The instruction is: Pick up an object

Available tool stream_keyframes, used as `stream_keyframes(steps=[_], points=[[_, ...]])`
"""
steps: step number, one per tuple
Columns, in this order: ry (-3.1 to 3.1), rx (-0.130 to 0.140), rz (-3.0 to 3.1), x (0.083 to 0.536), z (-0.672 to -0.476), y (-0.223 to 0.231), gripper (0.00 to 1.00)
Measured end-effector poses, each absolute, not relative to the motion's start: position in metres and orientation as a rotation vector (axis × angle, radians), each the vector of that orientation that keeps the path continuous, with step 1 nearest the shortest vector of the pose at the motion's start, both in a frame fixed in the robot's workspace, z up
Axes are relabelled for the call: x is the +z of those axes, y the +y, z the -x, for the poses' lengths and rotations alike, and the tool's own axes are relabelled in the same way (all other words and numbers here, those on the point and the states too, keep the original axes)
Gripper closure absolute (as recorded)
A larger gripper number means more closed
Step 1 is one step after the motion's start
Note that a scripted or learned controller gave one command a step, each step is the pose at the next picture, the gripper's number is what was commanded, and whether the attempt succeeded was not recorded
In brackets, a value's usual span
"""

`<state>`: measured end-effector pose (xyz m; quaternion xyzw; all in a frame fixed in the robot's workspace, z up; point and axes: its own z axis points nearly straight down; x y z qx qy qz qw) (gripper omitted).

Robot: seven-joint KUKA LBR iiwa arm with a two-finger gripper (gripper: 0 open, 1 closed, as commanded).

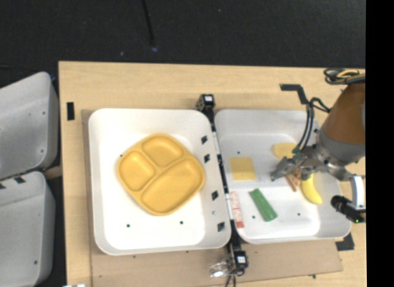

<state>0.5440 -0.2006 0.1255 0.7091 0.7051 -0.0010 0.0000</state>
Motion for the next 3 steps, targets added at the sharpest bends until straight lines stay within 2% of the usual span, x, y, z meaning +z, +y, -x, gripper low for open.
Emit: stream_keyframes(steps=[1,2,3], points=[[2.207,0.002,-2.230,0.139,-0.545,-0.202,1.00],[2.208,0.004,-2.225,0.194,-0.536,-0.205,1.00],[2.220,0.004,-2.213,0.238,-0.538,-0.208,1.00]])
